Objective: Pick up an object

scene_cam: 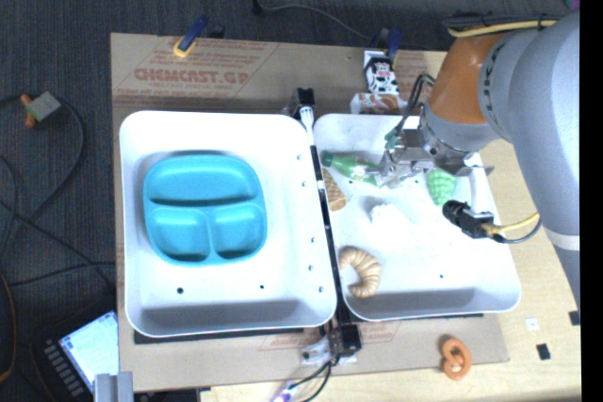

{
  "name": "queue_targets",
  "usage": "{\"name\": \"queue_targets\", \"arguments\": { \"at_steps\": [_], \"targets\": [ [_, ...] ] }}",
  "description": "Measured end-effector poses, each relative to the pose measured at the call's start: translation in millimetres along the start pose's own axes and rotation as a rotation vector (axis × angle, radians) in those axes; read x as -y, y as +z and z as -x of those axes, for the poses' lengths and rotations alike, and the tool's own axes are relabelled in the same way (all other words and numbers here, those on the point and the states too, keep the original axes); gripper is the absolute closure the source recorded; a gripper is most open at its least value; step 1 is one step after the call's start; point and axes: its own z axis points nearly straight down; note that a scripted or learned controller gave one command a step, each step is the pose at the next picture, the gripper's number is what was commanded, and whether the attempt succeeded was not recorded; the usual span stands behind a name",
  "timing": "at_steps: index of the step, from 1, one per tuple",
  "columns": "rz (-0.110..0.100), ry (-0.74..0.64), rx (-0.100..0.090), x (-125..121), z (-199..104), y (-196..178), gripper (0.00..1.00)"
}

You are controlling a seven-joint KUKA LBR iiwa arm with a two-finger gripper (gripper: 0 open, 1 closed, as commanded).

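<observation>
Two shallow white bins sit side by side on the brown surface (551,334), their inner rims touching.

The left bin (132,231) holds a single thing: a light blue divided dish (203,207) lying flat near the middle. It has one long compartment at the far side and two smaller ones at the near side.

The right bin (476,292) holds several loose things:
- A green-and-white item (347,168) lies in the far left part.
- A small brown piece (333,194) sits against the left wall, just nearer than that item.
- A tan, ridged, curled piece (364,270) lies near the front left corner, well apart from the rest.
- A bright green lump (440,186) sits toward the right side.

The arm reaches in from the right. Its hand (398,167) is low over the far half of the right bin, between the green-and-white item and the green lump and close to both. I cannot tell whether the hand is apart or together, nor whether it touches either thing. Nothing can be seen held in it.

Outside the bins, a small orange ring-shaped thing (456,356) lies on the surface near the front edge. A blue clamp (191,35) grips the far left edge.
</observation>
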Motion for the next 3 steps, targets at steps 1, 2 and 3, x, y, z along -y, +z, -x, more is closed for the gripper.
{"name": "queue_targets", "arguments": {
  "at_steps": [1,2,3],
  "targets": [
    [0.003,-0.001,-0.008,-6,108,0,1.00],
    [0.003,-0.001,-0.003,-46,24,-44,1.00],
    [0.003,-0.001,-0.003,-59,-23,-93,1.00]
  ]
}}
